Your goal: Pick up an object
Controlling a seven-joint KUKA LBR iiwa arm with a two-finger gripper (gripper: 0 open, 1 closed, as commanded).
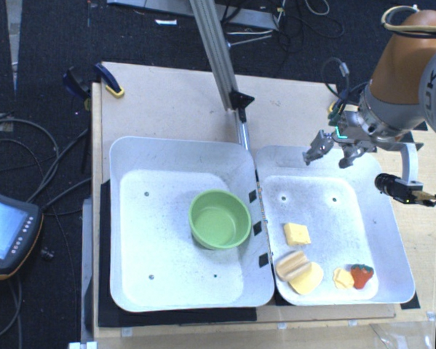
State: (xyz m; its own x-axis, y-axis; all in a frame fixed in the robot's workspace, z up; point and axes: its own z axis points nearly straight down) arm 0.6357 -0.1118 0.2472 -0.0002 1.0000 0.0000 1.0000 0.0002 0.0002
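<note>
My gripper hangs above the far edge of the right bin, its two fingers spread apart and nothing between them. It is open. Below it, toward the near side of that bin, lie a yellow cheese-like block, a tan bread-like piece touching a yellow rounded piece, and a small yellow piece next to a red strawberry. A green bowl sits upright in the left bin, near its right side.
A slanted metal pole runs from the top down to the seam between the bins. A black cylinder on the arm juts over the right bin's right rim. A tablet lies off the bench at left.
</note>
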